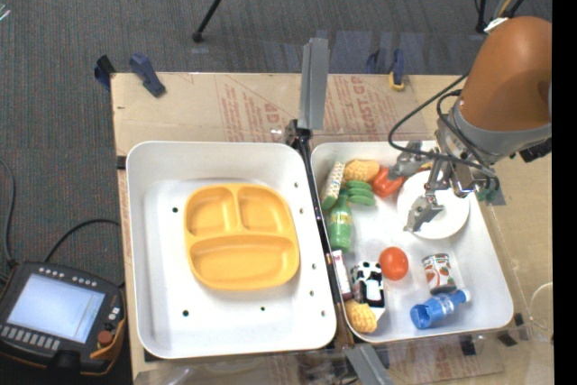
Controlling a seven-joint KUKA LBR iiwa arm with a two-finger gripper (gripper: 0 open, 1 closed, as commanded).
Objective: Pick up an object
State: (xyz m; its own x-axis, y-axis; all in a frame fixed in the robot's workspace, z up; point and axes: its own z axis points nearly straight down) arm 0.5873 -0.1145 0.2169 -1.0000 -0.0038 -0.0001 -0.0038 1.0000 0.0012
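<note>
The left bin (pixel 144 194) carried a yellow divided plate (pixel 241 234) at its centre. In the right bin (pixel 501 279), the gripper (pixel 424 214) hung over a white plate (pixel 446 219) near the right wall, fingers open and gripping nothing. An orange ball (pixel 393 262) lay near the bin's centre.

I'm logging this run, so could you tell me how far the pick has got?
Done: the two-finger gripper hangs over the round white plate in the right white bin. In hand: nothing shows between its fingers. Left: gripping and lifting something, perhaps the nearby round red-orange ball.
</note>
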